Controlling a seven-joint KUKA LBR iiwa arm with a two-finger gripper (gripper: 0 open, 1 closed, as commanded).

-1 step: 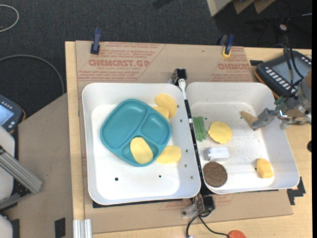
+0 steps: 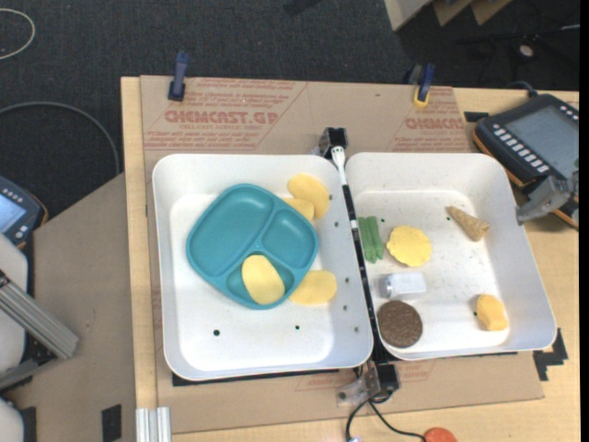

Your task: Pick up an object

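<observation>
We look down on a dark grey carpeted floor [image 2: 138, 17] around a pale wooden bench [image 2: 561, 274]. A brown cardboard sheet printed in red letters [image 2: 276, 109] lies on it, held at the far edge by a blue clamp [image 2: 178, 74] and a yellow-and-blue clamp [image 2: 423, 84].

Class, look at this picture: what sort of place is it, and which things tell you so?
Probably a robot lab test bench: two white bins of toy food, a handheld control pendant, and clamps pinning a board down.
</observation>
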